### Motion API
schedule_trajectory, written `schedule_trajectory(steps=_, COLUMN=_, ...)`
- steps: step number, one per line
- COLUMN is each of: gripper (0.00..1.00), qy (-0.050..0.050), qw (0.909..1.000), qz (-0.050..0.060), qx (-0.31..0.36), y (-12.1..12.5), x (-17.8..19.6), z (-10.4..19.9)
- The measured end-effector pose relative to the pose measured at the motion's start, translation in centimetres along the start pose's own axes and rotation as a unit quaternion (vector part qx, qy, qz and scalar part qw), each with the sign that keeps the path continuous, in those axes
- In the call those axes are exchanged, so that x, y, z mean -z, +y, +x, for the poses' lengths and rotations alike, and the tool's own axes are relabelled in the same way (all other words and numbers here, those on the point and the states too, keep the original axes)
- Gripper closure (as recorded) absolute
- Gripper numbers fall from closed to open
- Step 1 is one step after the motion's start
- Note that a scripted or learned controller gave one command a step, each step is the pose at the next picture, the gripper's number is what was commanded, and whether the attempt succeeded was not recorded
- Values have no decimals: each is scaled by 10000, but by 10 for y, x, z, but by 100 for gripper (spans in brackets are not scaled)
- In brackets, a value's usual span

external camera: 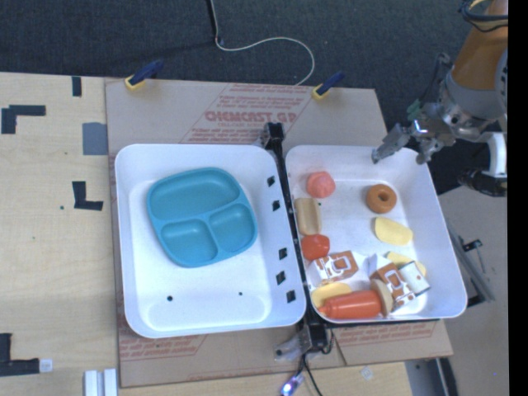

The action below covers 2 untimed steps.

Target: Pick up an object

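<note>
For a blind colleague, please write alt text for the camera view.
The gripper hovers open over the far right corner of the right bin, holding nothing. That bin holds toy food, including a doughnut and a hot dog. The left bin holds a blue divided plate.

Bench fittings around the gripper

The right white bin lies just under and below the gripper, its upper rim beside it. The left white bin sits well to the gripper's left, touching the right bin along a dark seam, and holds a blue three-compartment tray lying flat. Both bins rest on a printed cardboard sheet, pinned at its far edge by two blue-and-yellow clamps, the second one near the gripper's upper left. A thin white cable loops across the dark floor beyond. Black tape marks dot the wooden bench farthest left.
</note>
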State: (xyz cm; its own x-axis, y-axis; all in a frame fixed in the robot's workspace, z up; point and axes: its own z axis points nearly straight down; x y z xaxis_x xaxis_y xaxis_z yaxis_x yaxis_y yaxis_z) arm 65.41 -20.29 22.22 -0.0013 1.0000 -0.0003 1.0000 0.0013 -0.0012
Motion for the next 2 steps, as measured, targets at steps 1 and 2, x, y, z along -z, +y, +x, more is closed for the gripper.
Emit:
schedule_trajectory(steps=1, gripper=0, qy=32, qw=10000, qz=77, qx=5, y=-80, x=-112, z=70)
schedule_trajectory(steps=2, gripper=0, qy=10, qw=10000, qz=26, qx=24, y=-20, x=-137, z=54)
